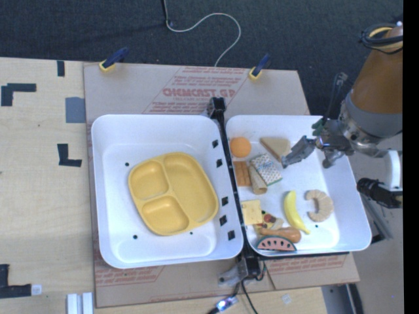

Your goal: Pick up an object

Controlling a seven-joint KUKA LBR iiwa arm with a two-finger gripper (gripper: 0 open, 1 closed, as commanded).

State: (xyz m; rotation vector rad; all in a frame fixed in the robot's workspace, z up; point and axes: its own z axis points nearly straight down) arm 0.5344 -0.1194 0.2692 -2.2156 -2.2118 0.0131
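We saw two white bins side by side on the surface. The left bin (108, 195) held a yellow divided plate (173, 192). The right bin (347, 205) held toy foods: an orange (240, 147), a banana (294, 212), a watermelon slice (277, 244) and a tan crescent (320, 205). The pincer (306, 150) hovered at the upper right of that bin, above and right of the banana, nothing between its fingers; we could not tell how far it gaped.
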